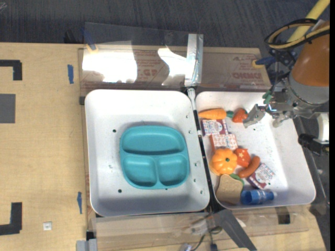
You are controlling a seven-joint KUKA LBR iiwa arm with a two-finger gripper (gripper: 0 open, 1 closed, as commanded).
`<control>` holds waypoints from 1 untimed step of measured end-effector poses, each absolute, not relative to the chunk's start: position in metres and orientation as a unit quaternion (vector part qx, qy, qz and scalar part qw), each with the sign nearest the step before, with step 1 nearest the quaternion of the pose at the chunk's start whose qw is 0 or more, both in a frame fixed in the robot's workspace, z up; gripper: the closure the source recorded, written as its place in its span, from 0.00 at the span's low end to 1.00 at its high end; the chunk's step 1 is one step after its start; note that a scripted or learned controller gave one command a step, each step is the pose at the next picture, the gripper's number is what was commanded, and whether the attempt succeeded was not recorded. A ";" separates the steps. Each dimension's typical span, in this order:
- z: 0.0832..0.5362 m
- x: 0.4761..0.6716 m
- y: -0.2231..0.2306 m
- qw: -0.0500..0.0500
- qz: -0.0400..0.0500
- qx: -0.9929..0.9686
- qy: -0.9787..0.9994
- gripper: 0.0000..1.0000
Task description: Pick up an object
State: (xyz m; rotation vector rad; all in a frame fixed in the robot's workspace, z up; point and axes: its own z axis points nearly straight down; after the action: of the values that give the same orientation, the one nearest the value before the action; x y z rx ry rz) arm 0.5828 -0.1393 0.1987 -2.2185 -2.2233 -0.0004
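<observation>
Camera view, one teal tray [154, 156], perhaps nine toys, two bins [99, 140].

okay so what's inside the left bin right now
The left bin holds one thing: a teal divided tray with three compartments, lying flat near the middle. Its compartments look bare. Whatever might sit beneath the tray is covered.

Left bin [99, 140] holds a teal divided tray [154, 156]. Right bin [293, 156] holds a carrot [212, 113], cartons [220, 134], small pumpkin [225, 161], sausage [250, 166], bread slice [229, 188], blue bottle [256, 196]. Tool [266, 116] hangs over right bin's upper part, fingers apart, nothing between them, near a small orange piece [239, 116].
</observation>
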 end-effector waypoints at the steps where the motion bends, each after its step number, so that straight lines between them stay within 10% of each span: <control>1: 0.127 0.497 -0.100 -0.011 -0.005 -0.670 -0.742 0.00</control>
State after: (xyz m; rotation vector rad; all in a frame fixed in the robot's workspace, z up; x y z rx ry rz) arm 0.4966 -0.1002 0.1267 -2.1190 -2.3485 -0.0149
